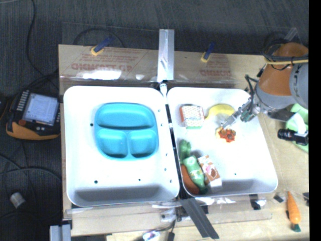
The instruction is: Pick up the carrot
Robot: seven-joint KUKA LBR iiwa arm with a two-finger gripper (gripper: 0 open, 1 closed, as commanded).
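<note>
An orange carrot point(187, 179) lies in the right bin point(251, 174) at its front left corner, against the left wall. A green packet point(193, 167) covers part of it, and a green leafy piece point(185, 148) sits just behind. My gripper point(228, 120) hangs over the back middle of the right bin, reaching in from the right. It is just above a small red and orange thing point(227, 134) and beside a yellow banana point(221, 109). The carrot is well to the front left of the gripper. Nothing shows in its grasp.
A pink patterned box point(192, 116) stands at the right bin's back left. A small white carton point(210, 171) leans beside the green packet. The left bin point(80, 185) holds a blue divided tray point(125, 129). Another orange carrot-like thing point(293, 212) lies on the bench outside.
</note>
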